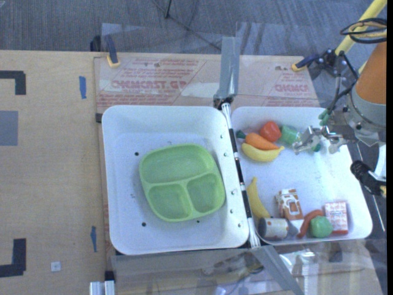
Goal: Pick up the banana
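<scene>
Over the right bin (362,226), near its upper right corner, the gripper (309,141) hangs with fingers slightly parted, nothing between them. One banana (262,153) lies just left of it, under a carrot (259,142) and tomato (269,130). Another banana (256,200) rests along the bin's left wall. A green plate (182,182) sits in the left bin (120,134).

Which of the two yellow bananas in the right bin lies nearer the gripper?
The curved banana under the carrot, near the bin's top, is nearer the gripper; the other banana lies lower along the divider.
</scene>
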{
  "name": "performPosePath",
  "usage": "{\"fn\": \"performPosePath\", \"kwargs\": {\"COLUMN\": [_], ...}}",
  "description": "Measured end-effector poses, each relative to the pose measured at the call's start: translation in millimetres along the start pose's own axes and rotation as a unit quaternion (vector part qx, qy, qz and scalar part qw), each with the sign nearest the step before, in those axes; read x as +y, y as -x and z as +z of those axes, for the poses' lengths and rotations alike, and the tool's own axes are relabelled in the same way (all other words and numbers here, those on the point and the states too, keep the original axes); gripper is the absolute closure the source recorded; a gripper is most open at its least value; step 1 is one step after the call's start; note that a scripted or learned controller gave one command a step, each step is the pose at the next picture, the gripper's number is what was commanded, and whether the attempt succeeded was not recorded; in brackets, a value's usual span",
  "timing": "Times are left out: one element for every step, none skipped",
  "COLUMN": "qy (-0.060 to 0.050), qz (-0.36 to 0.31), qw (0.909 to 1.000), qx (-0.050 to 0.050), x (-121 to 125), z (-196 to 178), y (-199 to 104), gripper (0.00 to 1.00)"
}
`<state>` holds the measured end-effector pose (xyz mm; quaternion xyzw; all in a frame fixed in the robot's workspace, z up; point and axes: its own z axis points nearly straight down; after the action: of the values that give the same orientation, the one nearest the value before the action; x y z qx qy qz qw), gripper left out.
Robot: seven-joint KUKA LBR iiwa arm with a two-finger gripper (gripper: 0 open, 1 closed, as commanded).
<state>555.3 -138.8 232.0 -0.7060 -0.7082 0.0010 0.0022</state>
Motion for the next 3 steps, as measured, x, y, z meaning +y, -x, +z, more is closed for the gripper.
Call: {"fn": "performPosePath", "kwargs": {"qy": [0.0, 0.006, 0.006], "qz": [0.0, -0.084, -0.141], "qw": [1.0, 0.9964, 0.99], "qx": [0.0, -0.002, -0.003], "x": [0, 28, 60], "z": [0, 143, 143], "y": [0, -27, -40], "gripper": [0.0, 0.0, 0.0]}}
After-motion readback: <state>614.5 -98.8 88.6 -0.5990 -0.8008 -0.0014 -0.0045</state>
